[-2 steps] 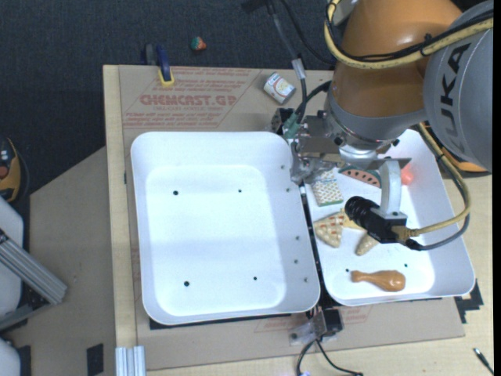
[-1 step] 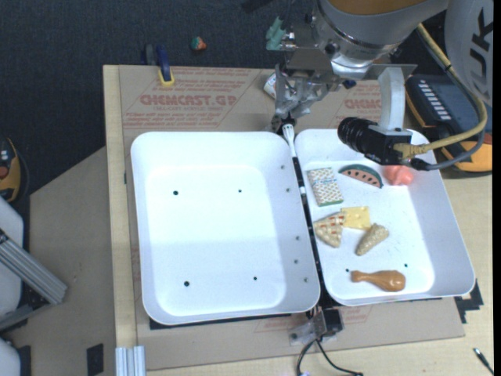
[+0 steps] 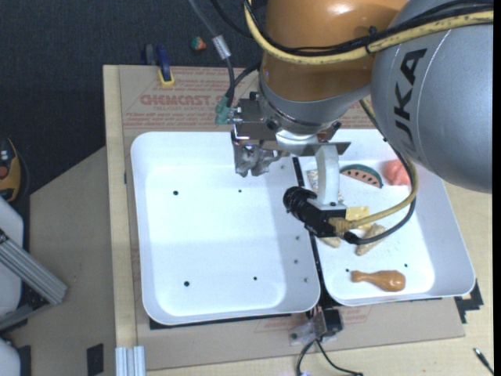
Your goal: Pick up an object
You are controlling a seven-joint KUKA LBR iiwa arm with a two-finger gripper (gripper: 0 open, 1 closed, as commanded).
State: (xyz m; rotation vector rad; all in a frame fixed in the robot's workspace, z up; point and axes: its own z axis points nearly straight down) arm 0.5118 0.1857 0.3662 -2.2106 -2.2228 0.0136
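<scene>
My gripper [image 3: 250, 164] hangs over the back part of the left white bin [image 3: 203, 233], close to the divide between the bins. I see nothing in it. The right white bin [image 3: 440, 245] holds a watermelon slice [image 3: 362, 175], a pink object [image 3: 398, 172], a brown drumstick-shaped piece [image 3: 380, 280] near the front, and pale tan pieces [image 3: 369, 230] in the middle. The arm's big orange and grey body hides the right bin's back part.
Both bins rest on a cardboard sheet [image 3: 180, 96] over the bench. A blue and yellow clamp [image 3: 163, 65] sits at the cardboard's back edge. Cables hang down at the upper middle.
</scene>
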